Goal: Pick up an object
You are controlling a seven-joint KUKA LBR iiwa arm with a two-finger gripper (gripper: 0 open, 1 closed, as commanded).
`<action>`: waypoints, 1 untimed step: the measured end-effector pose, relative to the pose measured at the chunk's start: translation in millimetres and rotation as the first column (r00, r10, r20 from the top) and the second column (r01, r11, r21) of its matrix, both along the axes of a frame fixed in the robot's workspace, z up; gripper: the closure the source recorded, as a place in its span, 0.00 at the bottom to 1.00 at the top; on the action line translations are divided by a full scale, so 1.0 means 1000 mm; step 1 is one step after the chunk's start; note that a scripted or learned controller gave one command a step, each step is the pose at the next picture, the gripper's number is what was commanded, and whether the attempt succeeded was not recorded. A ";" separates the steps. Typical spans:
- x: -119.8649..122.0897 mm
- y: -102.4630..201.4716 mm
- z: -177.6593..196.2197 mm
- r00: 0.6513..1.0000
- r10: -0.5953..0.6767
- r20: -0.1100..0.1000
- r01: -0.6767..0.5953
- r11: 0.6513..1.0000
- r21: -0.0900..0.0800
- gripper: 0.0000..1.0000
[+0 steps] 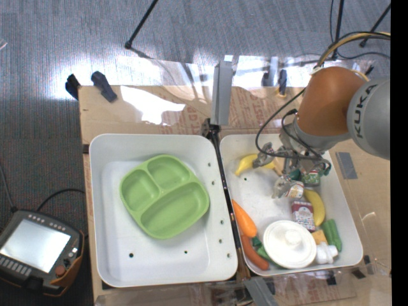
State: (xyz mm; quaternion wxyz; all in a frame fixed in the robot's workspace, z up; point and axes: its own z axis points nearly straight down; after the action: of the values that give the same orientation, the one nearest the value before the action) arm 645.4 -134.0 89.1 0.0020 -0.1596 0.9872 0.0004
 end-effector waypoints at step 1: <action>-0.078 -0.051 -0.002 0.999 0.031 -0.005 -0.031 1.000 0.000 0.00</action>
State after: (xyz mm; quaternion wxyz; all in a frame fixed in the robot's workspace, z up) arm 567.6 -184.9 87.4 -0.0003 -0.1751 0.9846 0.0009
